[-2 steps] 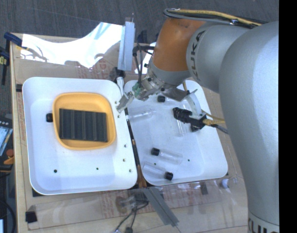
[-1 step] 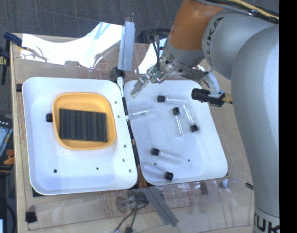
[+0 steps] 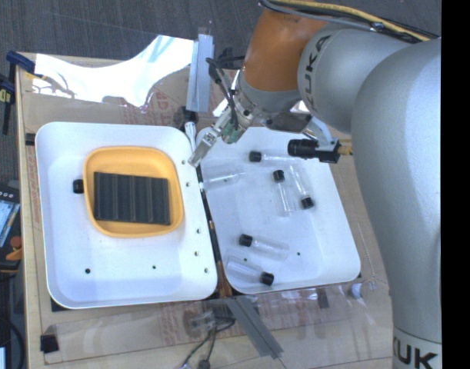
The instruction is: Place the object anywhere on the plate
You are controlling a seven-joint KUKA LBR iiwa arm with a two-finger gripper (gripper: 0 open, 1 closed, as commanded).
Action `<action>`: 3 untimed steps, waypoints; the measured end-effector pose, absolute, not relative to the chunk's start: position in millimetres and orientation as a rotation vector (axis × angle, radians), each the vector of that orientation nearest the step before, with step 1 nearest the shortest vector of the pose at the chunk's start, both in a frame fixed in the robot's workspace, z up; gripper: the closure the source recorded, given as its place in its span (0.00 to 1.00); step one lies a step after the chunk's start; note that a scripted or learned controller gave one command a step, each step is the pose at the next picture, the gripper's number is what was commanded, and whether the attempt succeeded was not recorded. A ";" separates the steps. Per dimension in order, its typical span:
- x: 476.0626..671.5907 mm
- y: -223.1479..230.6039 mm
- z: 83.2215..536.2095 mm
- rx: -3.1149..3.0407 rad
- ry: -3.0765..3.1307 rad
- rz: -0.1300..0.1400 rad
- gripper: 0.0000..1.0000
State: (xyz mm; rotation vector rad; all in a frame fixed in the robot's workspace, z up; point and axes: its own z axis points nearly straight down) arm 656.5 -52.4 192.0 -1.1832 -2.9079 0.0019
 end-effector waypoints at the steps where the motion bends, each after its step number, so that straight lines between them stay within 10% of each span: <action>1: 649.1 -52.8 228.6 -0.952 -2.996 0.001 0.00; 3: 633.9 -49.8 192.2 -0.223 -3.133 0.000 0.00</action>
